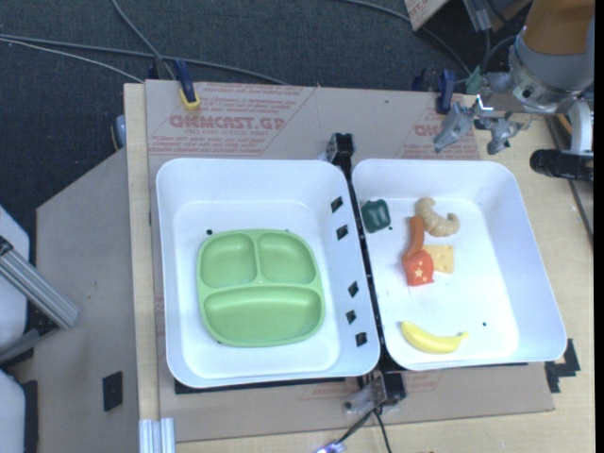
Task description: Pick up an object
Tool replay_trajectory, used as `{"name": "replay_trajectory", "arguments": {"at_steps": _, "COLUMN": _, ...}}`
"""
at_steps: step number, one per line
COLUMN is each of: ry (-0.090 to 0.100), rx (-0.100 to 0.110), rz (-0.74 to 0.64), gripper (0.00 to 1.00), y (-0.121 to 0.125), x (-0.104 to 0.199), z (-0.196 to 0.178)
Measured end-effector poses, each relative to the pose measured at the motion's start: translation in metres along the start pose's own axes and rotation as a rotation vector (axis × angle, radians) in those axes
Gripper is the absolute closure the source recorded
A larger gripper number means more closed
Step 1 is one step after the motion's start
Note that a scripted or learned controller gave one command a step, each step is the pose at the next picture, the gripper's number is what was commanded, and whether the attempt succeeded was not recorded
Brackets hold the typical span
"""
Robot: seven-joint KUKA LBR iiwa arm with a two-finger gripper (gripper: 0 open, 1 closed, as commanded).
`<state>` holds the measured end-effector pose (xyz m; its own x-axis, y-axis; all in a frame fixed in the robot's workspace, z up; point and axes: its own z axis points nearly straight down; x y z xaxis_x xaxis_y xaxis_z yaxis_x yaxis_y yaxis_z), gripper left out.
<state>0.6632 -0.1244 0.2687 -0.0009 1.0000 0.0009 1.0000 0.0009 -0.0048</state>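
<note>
Toy foods are your targets: a yellow plastic banana (432, 338), a red strawberry (419, 269), an orange carrot (415, 233), a tan pretzel-like piece (437, 217) and a dark green pepper (377, 215) lie in the right white bin (528, 253). Your pincer (475, 128) hovers above that bin's far rim with fingers spread, holding nothing. Aim for the banana, which lies apart from the clustered pieces, and descend straight over its middle.

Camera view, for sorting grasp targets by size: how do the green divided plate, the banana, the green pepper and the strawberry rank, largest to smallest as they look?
1. green divided plate, by far the largest.
2. banana.
3. green pepper and strawberry: they look about alike, so I would not rank them.
</note>
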Motion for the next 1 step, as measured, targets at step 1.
{"name": "replay_trajectory", "arguments": {"at_steps": 1, "ry": 0.001, "rx": 0.005, "rz": -0.001, "gripper": 0.00, "y": -0.0026, "x": 0.0066, "z": 0.0468}}
